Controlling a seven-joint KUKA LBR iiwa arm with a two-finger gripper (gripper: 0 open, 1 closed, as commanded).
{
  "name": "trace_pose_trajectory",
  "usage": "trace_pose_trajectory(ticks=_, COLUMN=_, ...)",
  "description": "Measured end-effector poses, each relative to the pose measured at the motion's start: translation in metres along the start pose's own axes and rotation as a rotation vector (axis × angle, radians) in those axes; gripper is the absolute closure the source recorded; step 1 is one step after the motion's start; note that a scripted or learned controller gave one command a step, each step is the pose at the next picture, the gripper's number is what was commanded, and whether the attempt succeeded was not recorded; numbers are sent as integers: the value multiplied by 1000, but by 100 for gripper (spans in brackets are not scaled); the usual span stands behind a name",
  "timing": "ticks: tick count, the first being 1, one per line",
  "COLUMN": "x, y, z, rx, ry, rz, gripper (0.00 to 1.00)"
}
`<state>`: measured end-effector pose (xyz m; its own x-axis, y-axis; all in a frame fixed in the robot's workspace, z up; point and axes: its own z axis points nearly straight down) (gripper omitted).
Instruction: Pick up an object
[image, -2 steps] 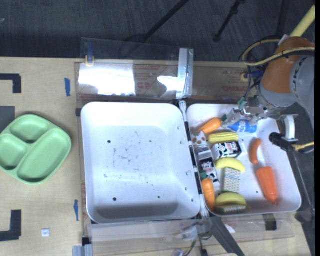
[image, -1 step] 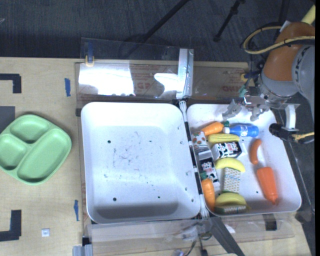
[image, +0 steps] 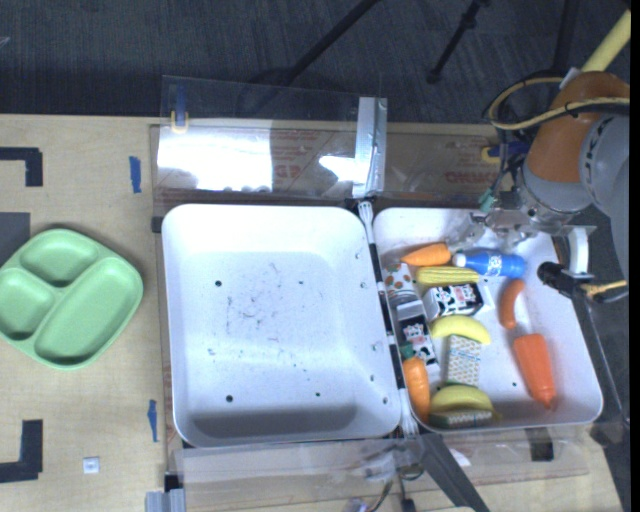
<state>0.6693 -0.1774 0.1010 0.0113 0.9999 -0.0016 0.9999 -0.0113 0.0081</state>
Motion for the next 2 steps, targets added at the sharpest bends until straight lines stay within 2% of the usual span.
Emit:
trace_pose_trajectory(ticks=1, x=-21, y=-40, z=13, rx=2, ry=3, rz=36, gripper=0)
trace_pose_trajectory(ticks=2, x=-21, y=-40, z=3, rx=1, ry=3, rz=37, gripper=100)
